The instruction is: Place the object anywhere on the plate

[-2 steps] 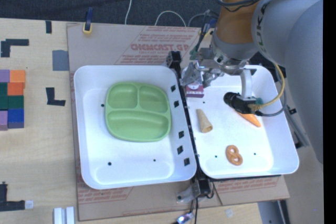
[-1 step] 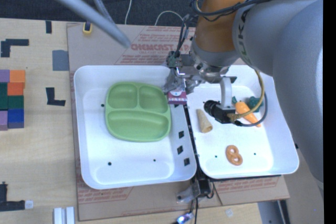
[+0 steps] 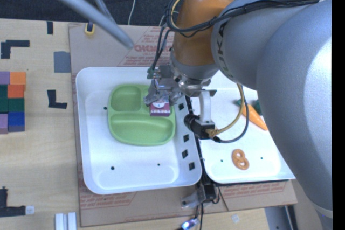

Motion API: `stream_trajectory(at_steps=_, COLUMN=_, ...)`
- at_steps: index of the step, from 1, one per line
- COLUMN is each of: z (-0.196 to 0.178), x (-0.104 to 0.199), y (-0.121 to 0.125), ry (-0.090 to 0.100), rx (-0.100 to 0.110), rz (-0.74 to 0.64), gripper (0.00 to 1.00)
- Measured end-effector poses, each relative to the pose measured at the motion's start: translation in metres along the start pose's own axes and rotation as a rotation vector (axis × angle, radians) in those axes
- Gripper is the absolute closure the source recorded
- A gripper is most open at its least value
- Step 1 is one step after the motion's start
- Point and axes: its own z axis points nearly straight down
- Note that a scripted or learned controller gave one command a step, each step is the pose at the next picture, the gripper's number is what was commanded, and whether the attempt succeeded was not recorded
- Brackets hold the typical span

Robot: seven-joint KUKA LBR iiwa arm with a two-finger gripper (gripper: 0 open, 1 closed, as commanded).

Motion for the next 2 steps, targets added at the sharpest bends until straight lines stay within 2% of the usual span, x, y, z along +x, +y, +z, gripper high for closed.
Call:
stream_trajectory(at_steps=1, z=0.001, x=0.052, y=-0.009, ry=-0.001, rx=-0.001, rz=0.001, gripper=1.00)
stream_trajectory(at_steps=2, z=0.005, x=0.079, y=-0.038, ry=-0.002, rx=0.001, rz=0.002, gripper=1.00)
